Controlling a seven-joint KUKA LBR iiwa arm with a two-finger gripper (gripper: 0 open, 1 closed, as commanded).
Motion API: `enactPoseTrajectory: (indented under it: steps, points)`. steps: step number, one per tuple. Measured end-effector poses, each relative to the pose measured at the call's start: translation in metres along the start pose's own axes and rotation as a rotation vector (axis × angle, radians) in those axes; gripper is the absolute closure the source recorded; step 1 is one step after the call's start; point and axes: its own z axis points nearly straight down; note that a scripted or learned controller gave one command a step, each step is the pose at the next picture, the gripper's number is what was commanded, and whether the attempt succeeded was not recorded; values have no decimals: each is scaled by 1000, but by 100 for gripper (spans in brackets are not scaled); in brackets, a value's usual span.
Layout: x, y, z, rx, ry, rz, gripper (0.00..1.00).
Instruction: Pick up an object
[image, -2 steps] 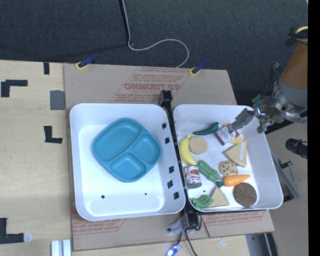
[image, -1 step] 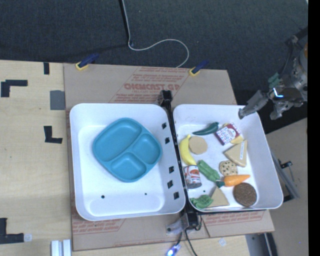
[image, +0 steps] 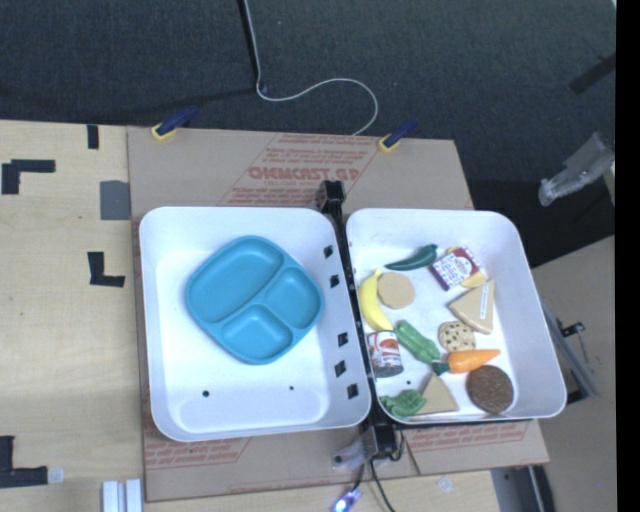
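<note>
Claw (image: 578, 172) up at far right, off the bins, above dark floor; can't tell its state. Right bin (image: 520, 262) w/ toy food: banana (image: 372, 301), carrot (image: 471, 359), can (image: 386, 353), cookie (image: 490, 388). Left bin (image: 160, 300) w/ blue divided plate (image: 253, 298).

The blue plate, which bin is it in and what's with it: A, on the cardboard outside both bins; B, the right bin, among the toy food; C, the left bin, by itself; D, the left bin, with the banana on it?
C: the blue plate lies in the left bin with no other item beside it, while the banana and the other toy food sit in the right bin.
</note>
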Motion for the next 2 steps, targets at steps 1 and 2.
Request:
enactPoseTrajectory:
  steps: [1,2]
  points:
    - [-1,2,0,18,0,3,100]
    - [48,0,92,29,4,0,100]
